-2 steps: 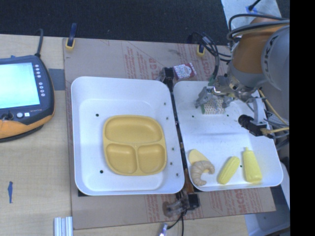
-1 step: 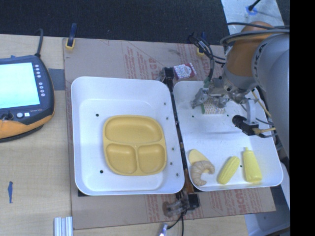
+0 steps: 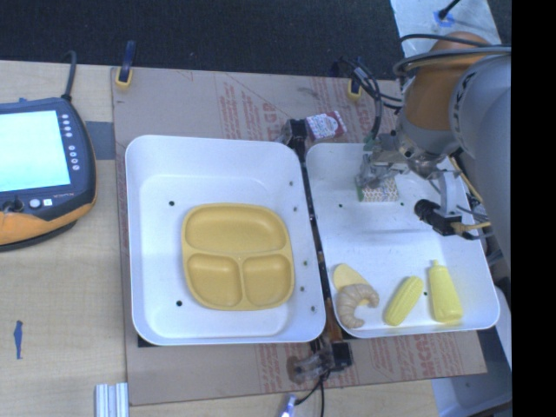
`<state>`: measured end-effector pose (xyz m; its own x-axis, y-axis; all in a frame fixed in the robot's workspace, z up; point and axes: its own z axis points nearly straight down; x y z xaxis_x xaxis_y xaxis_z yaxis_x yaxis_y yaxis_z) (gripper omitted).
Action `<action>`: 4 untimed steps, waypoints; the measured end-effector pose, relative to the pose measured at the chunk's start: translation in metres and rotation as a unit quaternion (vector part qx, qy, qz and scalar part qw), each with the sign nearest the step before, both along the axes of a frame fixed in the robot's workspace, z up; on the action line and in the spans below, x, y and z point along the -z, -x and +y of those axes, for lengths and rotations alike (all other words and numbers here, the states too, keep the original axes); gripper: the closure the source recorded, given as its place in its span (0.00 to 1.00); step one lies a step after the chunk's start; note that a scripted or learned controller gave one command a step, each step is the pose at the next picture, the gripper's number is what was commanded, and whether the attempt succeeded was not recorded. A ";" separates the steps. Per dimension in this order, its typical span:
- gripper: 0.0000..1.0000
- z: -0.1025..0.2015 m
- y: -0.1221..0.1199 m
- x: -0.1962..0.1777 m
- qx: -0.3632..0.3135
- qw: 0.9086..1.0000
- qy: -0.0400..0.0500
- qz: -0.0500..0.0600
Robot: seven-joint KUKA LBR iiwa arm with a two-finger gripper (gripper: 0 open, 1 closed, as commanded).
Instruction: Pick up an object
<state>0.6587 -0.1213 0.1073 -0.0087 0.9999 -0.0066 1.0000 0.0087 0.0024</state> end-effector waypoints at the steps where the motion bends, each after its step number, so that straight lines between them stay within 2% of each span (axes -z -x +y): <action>1: 0.00 0.000 0.000 0.000 0.000 1.000 0.000 0.000; 3: 0.00 0.007 0.001 0.011 0.003 1.000 -0.001 0.000; 4: 1.00 0.005 0.000 -0.001 0.002 1.000 0.001 -0.001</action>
